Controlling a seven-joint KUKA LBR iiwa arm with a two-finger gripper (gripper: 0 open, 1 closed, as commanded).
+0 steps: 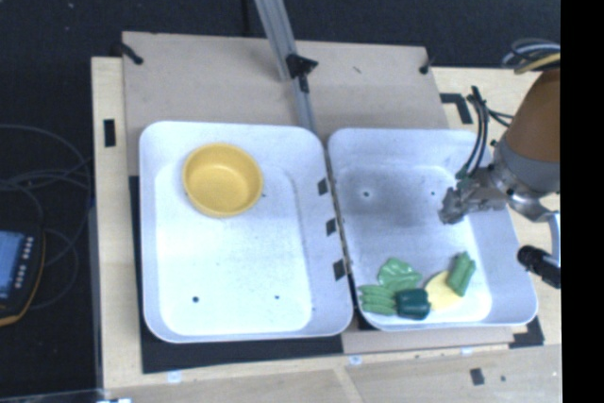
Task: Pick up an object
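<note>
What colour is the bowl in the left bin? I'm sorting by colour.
Yellow: the bowl shows plainly in the camera view.

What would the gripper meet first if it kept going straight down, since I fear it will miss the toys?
Probably the bare floor of the right bin. The gripper hangs over it, apart from the green and yellow pieces in the near corner, though depth is unclear.

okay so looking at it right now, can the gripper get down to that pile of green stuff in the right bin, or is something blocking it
Probably yes. The gripper hangs over the right bin, and the green pieces lie in the bin's near corner with bare floor between. Nothing stands in the way, though they sit close to the wall.
</note>
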